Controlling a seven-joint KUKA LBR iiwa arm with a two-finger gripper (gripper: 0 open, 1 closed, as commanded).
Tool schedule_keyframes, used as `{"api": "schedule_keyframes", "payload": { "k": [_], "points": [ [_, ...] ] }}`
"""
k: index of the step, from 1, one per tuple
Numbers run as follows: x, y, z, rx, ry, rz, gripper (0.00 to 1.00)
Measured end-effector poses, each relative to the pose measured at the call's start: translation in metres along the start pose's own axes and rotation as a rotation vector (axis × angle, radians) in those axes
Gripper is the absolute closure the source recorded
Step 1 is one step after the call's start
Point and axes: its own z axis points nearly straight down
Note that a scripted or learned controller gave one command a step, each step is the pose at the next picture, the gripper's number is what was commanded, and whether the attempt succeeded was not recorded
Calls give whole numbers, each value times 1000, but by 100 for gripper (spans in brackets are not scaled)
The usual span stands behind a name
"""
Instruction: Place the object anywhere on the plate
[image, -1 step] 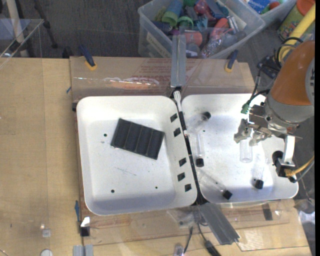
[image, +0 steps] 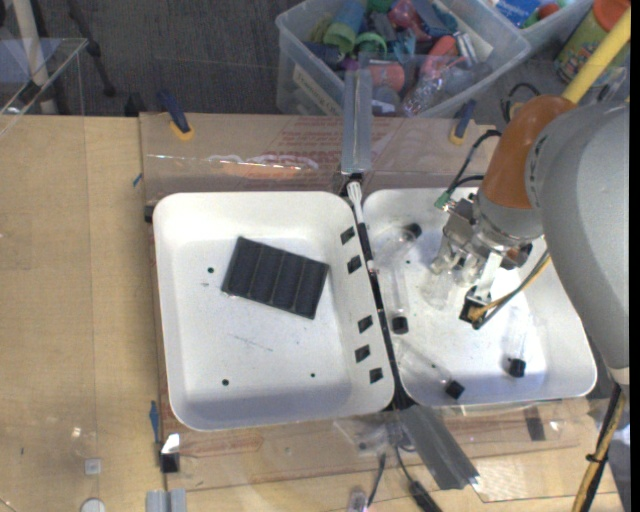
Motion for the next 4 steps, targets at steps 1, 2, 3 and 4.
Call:
{"api": "schedule_keyframes", "payload": {
  "k": [1, 2, 3, 4],
  "points": [
    [22, 20, 3, -8, 2, 176, 100],
    [11, -60, -91, 2, -1, 595, 100],
    [11, -60, -91, 2, 0, 595, 0],
    [9, -124, -90, 3, 0, 434, 0]
  ]
}}
